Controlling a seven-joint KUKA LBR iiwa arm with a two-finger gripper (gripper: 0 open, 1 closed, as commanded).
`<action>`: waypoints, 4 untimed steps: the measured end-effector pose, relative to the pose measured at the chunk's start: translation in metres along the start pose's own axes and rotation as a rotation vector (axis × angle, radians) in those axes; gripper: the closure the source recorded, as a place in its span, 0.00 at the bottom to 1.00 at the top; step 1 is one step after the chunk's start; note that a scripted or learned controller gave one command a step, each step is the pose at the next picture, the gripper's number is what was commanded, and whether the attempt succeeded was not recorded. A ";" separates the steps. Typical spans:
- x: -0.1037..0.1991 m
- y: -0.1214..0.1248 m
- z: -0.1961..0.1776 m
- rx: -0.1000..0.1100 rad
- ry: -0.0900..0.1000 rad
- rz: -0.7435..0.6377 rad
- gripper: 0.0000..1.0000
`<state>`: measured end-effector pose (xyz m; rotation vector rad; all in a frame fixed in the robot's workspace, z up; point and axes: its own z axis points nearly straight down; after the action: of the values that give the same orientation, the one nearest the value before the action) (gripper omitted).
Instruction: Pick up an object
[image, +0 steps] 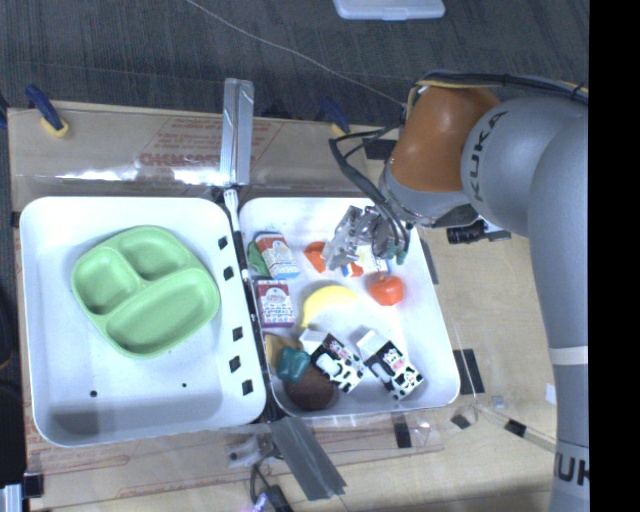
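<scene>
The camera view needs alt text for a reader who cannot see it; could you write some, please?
A grey KUKA arm reaches from the right, its gripper low over the right bin, among small toy foods such as a red tomato and a yellow banana. The left bin holds a green divided plate.

— What lies under the pincer (352, 252)?
— A small orange piece (316, 256), partly hidden by it, in the right bin (440, 330).
— And beside that?
— A red tomato-like toy (386, 289), just right of it, resting on the bin floor.
</scene>
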<state>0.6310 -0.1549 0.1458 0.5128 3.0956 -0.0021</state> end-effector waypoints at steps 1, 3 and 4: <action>0.000 0.001 0.000 -0.001 0.001 -0.001 0.00; 0.015 0.033 0.042 -0.001 0.001 -0.110 1.00; 0.018 0.056 0.019 -0.001 0.001 0.048 1.00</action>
<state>0.6318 -0.0960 0.1265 0.5869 3.0830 -0.0002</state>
